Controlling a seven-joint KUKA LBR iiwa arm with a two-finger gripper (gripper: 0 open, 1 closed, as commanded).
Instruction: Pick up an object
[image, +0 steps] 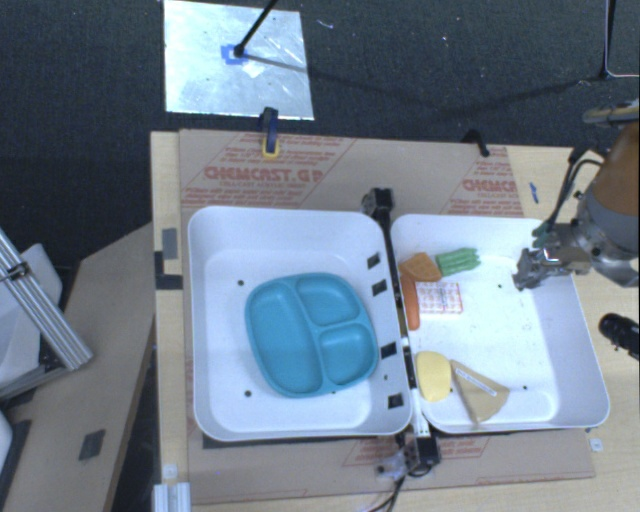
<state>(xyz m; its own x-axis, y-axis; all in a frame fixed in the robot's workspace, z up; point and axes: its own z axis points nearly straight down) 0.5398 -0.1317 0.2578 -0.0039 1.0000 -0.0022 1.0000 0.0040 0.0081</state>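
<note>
Green toy (458, 262), well left of the gripper (530, 272), looks the easiest pick; whether its fingers are open I cannot tell. Centre over it before descending.

A dark, speckled carpet floor (90, 80) fills the frame from nine o'clock round to two o'clock. On it, near twelve o'clock, lies a shiny silver sheet (238, 60) with a bit of blue tape on it. The worktop (120, 400) is pale wood, overlaid by a brown board (330, 165) printed with red lettering. A yellow-tipped clamp (270, 132) grips that board's far edge. At nine o'clock a ribbed aluminium rail (40, 300) slants across. Lighting is even, without hard shadows.
</note>
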